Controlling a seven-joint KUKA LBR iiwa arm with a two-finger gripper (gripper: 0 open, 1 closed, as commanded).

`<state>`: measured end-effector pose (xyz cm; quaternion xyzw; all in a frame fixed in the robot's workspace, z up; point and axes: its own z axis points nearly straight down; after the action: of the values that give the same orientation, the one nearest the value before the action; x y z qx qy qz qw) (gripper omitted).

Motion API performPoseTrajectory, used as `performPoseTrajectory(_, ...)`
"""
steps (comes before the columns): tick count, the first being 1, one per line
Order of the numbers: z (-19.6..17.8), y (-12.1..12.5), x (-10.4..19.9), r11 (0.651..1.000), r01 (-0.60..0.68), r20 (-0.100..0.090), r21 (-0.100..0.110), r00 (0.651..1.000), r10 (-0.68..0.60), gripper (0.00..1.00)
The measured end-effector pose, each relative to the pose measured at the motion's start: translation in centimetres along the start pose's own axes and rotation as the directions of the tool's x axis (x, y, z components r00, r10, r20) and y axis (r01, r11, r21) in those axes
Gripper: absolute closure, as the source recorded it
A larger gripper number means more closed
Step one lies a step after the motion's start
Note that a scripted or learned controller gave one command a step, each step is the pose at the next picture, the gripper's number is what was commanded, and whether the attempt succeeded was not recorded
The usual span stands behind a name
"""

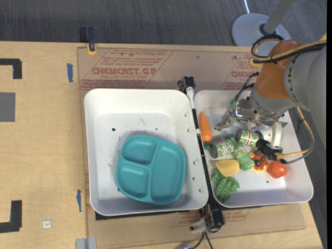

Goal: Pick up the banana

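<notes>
Banana (227, 166) lies in the right bin (298, 191), below-left of the tool (232, 119); tool's grip state cannot be told.

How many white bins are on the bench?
2: the left white bin holds a teal divided plate; the right white bin, beside it, holds toy food.

You see dark grey carpet (155, 9) beyond a tan bench (36, 154). A round grey stand base (254, 30) sits on the carpet.
</notes>
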<state>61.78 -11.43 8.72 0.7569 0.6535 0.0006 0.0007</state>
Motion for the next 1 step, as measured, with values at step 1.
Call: performPoseTrajectory(1, -0.04, -8.93, -0.45, 1.000, -0.027, 0.000, -0.003, 1.000, 0.027, 0.00)
